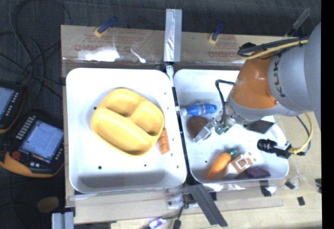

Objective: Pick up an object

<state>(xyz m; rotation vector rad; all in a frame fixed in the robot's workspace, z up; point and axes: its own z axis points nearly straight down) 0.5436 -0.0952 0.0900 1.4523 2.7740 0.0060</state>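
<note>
Camera view from above: the left bin point(78, 170) holds a big yellow bread-shaped toy point(128, 120) with a small orange piece point(164, 142) beside it. In the right bin point(195, 173), the gripper point(210, 130) hangs low over a brown lump point(196, 125) beside a blue bottle point(202, 109), fingers apart and gripping nothing. A carrot point(217, 165) lies nearer the front, so judging by this, nothing is picked yet.

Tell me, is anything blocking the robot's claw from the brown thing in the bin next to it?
Nothing visible is. The gripper sits right beside the brown object in the right bin. The blue bottle lies just above it, and the carrot is lower down, clear of the way.
</note>
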